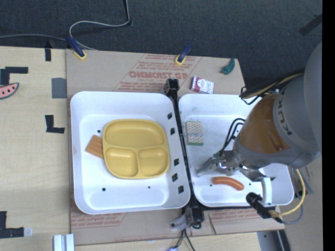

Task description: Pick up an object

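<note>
Sausage (pixel 228 183): one, orange, lying in the lower part of the right bin (pixel 209 104).
Gripper (pixel 209 165): positioned just above-left of the sausage; fingers seen spread, nothing pinched.
Right bin: one pale sponge-like block (pixel 194 132) also counted.
Left bin (pixel 84 140): one yellow divided tray (pixel 136 148), one tan piece (pixel 95 146) at its left edge.

Cardboard: brown printed sheet (pixel 152 75) lying under both bins on the worktop.
Clips: two yellow-and-blue clamps (pixel 78 50) on the sheet's 12 o'clock edge.
Packet: small red-and-white pack (pixel 201 84), 12 o'clock of the right bin.
Cable: thin black wire (pixel 99 24) over the dark floor.
</note>
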Motion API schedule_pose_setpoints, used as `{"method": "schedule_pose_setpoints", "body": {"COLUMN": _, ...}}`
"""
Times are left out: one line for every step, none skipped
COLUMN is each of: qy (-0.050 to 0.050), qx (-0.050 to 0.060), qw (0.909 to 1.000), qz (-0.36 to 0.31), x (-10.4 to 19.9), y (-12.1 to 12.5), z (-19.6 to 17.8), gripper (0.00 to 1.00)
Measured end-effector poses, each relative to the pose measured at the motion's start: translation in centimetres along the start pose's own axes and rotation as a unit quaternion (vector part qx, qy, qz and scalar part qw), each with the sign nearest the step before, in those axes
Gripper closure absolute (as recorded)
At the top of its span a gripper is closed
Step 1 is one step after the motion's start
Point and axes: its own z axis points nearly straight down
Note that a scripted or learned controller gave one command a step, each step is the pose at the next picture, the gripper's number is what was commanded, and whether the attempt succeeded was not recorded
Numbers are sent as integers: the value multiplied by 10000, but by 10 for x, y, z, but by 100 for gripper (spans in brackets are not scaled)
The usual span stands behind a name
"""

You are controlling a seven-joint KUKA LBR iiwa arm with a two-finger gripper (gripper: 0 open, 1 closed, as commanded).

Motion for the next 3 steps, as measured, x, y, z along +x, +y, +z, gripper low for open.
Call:
{"method": "schedule_pose_setpoints", "body": {"qy": 6, "qx": 13, "qw": 10000, "qz": -1, "x": -9, "y": 56, "z": 1, "gripper": 0}}
{"method": "schedule_pose_setpoints", "body": {"qy": 3, "qx": 6, "qw": 10000, "qz": -7, "x": -8, "y": 118, "z": 1, "gripper": 0}}
{"method": "schedule_pose_setpoints", "body": {"qy": -7, "qx": 15, "qw": 10000, "qz": 3, "x": -2, "y": 119, "z": 1, "gripper": 0}}
